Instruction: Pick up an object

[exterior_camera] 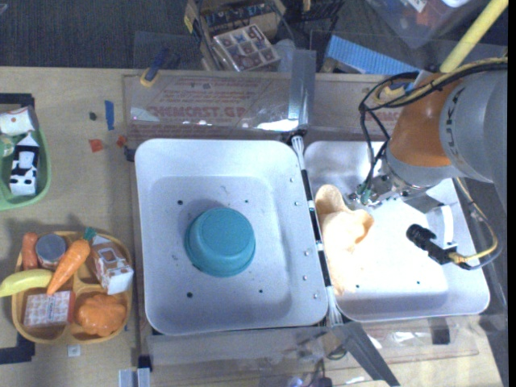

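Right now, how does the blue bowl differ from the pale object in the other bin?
The blue bowl is round, teal and rigid-looking, upside down in the middle of the left bin. The pale object is cream to tan with an irregular outline, and lies against the left wall of the right bin. The gripper is right beside the pale object; the bowl sits far from it. Each is alone in its white bin.

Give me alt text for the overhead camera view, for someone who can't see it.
A grey robot arm with an orange band reaches from the right into the right white bin, its gripper just above a pale yellowish object at the bin's left side. The left white bin holds an upside-down teal bowl. A tray of toy food sits further left.
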`<state>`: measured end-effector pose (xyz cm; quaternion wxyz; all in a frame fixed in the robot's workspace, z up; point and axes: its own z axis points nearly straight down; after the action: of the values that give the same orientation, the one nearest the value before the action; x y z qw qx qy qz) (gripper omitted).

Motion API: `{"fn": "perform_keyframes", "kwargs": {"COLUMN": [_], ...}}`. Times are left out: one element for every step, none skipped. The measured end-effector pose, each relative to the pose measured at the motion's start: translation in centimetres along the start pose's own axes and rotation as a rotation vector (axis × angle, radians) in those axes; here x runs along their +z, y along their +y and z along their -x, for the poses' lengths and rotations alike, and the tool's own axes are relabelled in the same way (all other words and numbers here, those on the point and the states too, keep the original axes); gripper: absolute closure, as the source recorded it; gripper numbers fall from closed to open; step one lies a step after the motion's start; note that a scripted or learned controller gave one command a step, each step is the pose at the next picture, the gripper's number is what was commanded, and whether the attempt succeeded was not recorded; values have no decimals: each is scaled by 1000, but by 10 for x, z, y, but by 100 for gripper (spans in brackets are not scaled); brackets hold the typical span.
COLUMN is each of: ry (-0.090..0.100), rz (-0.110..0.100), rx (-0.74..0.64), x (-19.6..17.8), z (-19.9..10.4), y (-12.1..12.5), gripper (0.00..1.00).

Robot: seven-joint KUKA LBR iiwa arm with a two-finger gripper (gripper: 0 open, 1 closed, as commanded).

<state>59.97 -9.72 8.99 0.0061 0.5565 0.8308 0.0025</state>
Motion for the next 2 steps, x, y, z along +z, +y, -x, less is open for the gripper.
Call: {"fn": "perform_keyframes", "kwargs": {"ry": [3,2], "rz": [-2,0], "rx": [66,-53], "x": [0,-1], "z": [-7,-25], "y": [-34,-86], "gripper": [0,0]}}
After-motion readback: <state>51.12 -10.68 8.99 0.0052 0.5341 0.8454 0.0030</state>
